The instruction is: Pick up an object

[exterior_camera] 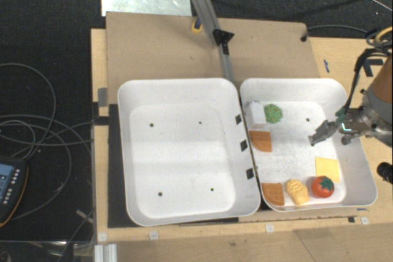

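right white plastic bin (288, 86): centre floor open | blockers: green broccoli floret (273, 112), orange bread slice (261, 142) on left; yellow cheese square (327, 168), red tomato (323, 186), yellow corn piece (297, 192) along near edge

The arm (379, 108) runs off the right edge behind the pincer (331, 132), so most of it is cut off. The pincer's tips are too small to tell.

Arm (382, 98) enters from the right edge, wrist low, angled down and leftward. Gripper (330, 132) points left and down at a slant, its two dark fingers (319, 134) spread apart, nothing between them.
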You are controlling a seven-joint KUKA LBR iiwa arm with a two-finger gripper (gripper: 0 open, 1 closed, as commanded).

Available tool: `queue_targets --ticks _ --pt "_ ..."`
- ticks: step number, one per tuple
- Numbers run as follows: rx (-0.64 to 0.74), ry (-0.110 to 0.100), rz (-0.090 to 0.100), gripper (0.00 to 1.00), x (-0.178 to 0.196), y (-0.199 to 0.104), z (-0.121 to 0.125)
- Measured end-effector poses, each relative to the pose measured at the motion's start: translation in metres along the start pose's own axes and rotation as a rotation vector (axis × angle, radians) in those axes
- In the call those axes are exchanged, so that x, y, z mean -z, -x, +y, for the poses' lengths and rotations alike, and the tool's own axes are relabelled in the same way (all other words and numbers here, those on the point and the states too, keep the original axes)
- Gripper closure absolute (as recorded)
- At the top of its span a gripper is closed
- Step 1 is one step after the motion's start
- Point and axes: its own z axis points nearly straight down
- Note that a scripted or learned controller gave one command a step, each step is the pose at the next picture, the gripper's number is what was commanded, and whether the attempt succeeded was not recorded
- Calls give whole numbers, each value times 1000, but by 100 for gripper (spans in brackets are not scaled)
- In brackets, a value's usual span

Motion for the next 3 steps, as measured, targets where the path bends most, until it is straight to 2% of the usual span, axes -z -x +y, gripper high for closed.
queue_targets --ticks 1,3 --pt "-1 4 -1 0 2 0 1" --pt "-3 -1 0 0 -99 0 -16"
